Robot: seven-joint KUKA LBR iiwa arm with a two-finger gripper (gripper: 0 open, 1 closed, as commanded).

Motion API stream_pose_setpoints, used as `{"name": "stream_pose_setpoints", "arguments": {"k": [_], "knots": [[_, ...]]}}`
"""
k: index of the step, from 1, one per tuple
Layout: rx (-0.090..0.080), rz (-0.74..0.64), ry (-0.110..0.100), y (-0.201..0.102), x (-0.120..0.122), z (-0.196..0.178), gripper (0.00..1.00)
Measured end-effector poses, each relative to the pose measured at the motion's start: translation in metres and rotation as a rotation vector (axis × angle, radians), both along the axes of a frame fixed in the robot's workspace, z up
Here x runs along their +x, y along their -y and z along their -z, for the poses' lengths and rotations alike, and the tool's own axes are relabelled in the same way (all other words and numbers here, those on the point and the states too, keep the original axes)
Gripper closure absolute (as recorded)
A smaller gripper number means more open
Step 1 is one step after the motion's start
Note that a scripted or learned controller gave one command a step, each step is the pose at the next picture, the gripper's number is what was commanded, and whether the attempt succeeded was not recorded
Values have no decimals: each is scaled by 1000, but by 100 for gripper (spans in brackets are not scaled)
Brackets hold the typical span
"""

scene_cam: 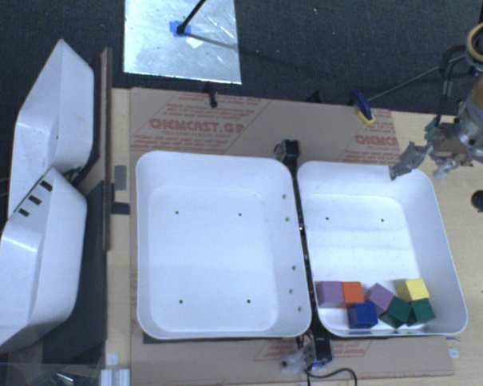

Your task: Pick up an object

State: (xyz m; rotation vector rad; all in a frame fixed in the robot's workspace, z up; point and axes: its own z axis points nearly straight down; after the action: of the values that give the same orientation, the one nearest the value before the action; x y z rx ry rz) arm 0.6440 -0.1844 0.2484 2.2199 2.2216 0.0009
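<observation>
Two bins side by side on a bench, seen from above.
The left bin [215, 243] touches the right bin [368, 218]. A cluster of blocks [374, 303] sits in the right bin's near edge. The gripper [425, 159] hovers at its far right corner.

Only readable print sits on the cardboard sheet [253, 121] under the two bins: red block lettering "CHEMCAST GP" just past the far rim of the left bin [215, 243], framed by red chevron lines. Second red print of the same style on the cardboard past the far rim of the right bin [375, 250], cut off by the bin and too blurred to read in full. More faint red marks on the cardboard strip at the near edge, below the left bin, illegible. No legible marks on the bins.
</observation>
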Motion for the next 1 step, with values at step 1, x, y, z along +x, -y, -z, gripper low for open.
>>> {"name": "stream_pose_setpoints", "arguments": {"k": [1], "knots": [[2, -2, -7, -44, -27, 78, 0]]}}
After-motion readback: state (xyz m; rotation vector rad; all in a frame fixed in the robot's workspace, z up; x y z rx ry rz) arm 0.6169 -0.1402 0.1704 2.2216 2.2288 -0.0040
